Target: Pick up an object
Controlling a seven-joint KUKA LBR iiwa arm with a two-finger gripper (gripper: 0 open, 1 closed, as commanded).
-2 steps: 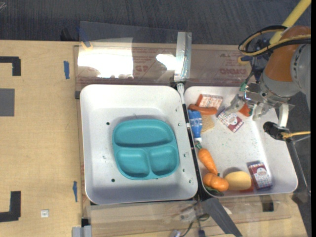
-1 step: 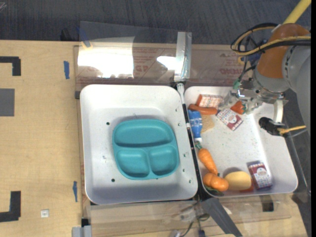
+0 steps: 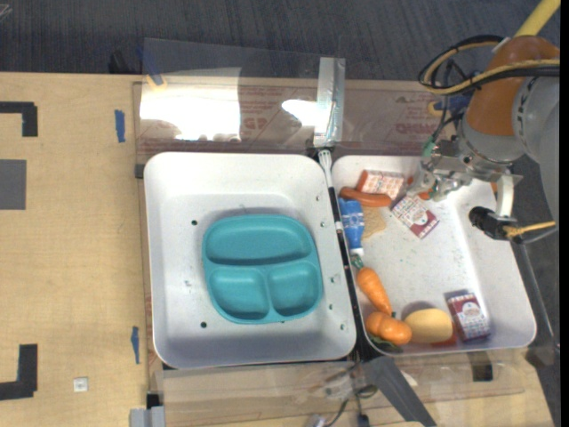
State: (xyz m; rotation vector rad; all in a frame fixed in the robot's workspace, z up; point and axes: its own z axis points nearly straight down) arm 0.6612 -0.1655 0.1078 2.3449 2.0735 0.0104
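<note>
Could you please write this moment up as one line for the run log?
arm: over right bin's far end | gripper: above patterned card | grasp: none visible | left bin: teal tray

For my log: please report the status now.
Gripper at right bin's far edge, nothing seen between fingers. Small card packet just beside it. Carrot untouched.
</note>
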